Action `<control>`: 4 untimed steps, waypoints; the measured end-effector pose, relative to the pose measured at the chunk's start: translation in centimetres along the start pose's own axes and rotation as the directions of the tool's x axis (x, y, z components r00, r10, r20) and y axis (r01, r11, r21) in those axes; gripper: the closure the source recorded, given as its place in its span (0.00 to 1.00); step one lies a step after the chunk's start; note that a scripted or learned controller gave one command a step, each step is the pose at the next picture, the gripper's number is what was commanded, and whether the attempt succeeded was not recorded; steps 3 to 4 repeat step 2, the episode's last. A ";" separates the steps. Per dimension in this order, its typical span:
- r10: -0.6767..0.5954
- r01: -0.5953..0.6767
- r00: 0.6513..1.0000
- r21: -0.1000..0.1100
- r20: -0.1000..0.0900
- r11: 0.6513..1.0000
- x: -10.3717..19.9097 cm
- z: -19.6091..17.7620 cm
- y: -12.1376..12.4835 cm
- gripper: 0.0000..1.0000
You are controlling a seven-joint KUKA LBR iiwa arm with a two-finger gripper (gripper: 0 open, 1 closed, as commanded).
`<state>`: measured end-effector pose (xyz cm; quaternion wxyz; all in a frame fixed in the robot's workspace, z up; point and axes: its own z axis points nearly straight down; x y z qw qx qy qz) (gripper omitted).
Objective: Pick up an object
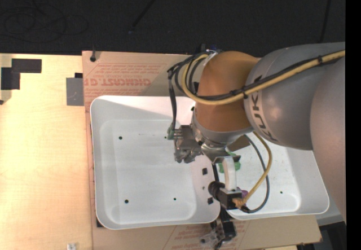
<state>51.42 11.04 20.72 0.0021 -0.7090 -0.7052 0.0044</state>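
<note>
My gripper (181,150) hangs below the orange wrist band, low over the right part of the left white bin (107,158), close to the wall shared with the right bin (299,187). No object shows between its grey fingers. A small green and white thing (230,165) lies in the right bin just right of the gripper, partly hidden by the wrist. Lower down, beside the yellow cable, sits a small purple thing (243,193).
The arm covers most of the right bin from the right. A brown cardboard sheet (124,77) lies under and behind the bins. Pale wooden bench (39,158) stretches to the left.
</note>
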 end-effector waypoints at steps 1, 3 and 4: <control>-0.001 0.001 1.000 -0.006 0.000 1.000 -5.3 2.1 5.3 1.00; 0.003 -0.003 1.000 -0.009 0.002 1.000 -13.9 -1.2 5.5 1.00; 0.003 -0.003 1.000 -0.009 0.002 1.000 -13.9 -1.2 5.5 1.00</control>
